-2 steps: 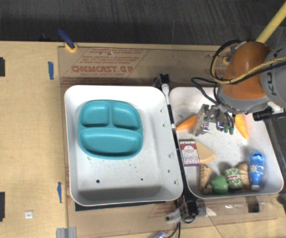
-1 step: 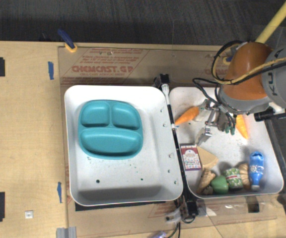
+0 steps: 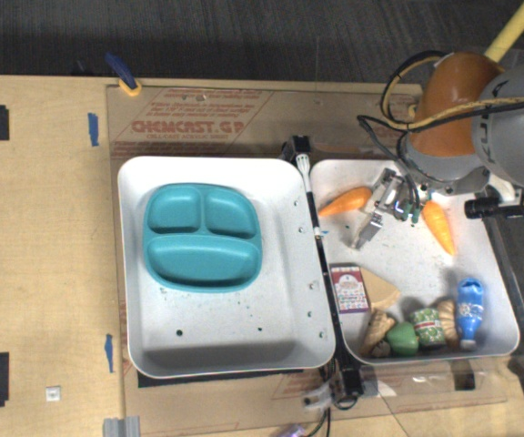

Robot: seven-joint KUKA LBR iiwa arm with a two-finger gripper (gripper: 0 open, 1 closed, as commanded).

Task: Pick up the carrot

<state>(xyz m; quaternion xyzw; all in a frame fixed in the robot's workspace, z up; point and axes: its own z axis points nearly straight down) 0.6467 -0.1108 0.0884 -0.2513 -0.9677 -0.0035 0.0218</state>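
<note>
We locate the gripper (image 3: 377, 215) in the upper part of the right bin (image 3: 498, 271), right of frame centre, with the arm (image 3: 480, 126) reaching down from the upper right corner. Two carrots are present: one carrot (image 3: 345, 201) lies just left of the gripper near the bin's upper left wall, and a second carrot (image 3: 439, 225) lies just right of it. The fingers appear slightly apart with nothing between them, though the view is too small for certainty. We judge the gripper stands between both carrots because neither is yet grasped. Other items cluster along the bin's lower edge, well apart. The teal tray (image 3: 204, 236) occupies the left bin (image 3: 144, 317).
</note>
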